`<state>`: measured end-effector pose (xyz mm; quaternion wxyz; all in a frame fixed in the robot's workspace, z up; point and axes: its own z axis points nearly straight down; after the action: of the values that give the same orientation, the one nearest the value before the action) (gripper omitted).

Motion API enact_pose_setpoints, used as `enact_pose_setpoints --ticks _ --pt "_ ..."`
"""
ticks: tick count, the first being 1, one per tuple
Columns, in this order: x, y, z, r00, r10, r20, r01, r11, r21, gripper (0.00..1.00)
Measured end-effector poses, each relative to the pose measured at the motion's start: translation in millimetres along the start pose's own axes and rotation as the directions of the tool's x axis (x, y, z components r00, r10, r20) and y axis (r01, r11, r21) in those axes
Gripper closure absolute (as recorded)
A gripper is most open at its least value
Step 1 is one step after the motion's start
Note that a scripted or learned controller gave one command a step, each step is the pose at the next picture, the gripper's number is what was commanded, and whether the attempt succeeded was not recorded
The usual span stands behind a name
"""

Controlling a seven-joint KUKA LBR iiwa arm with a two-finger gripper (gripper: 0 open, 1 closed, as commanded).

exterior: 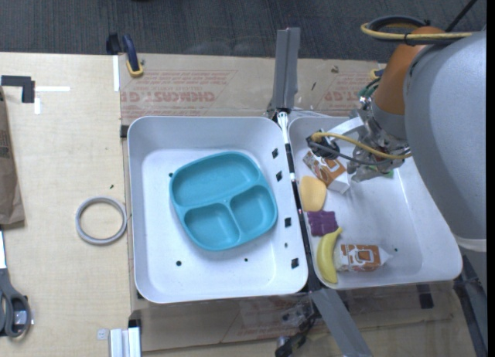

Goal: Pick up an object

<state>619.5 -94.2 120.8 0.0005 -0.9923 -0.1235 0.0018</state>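
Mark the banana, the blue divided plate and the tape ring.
banana (328, 257): camera view, mid-curve of the peel.
blue divided plate (223, 199): camera view, the ridge between compartments.
tape ring (80, 222): camera view, the ring's left band.

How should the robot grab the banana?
Probably from straight above, closing across the middle of the banana. It lies flat in the right bin, curving along the left wall, with a purple block touching its top end and an orange-and-white box beside it, so the middle looks freest.

Red mirrored lettering on cardboard sheet (201, 85), too blurred to read
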Motion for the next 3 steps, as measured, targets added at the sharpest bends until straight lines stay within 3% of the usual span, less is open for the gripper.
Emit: enact_pose_setpoints --ticks 1,2,3 --pt "-19.7 -6.3 30.2 0.999 0.046 0.001 -0.046 0.999 0.001 1.00" --pt "-29.4 -8.0 15.5 0.999 0.043 0.000 -0.043 0.999 0.001 1.00" --pt "-56.8 -11.9 30.3 0.999 0.050 0.001 -0.050 0.999 0.001 1.00"
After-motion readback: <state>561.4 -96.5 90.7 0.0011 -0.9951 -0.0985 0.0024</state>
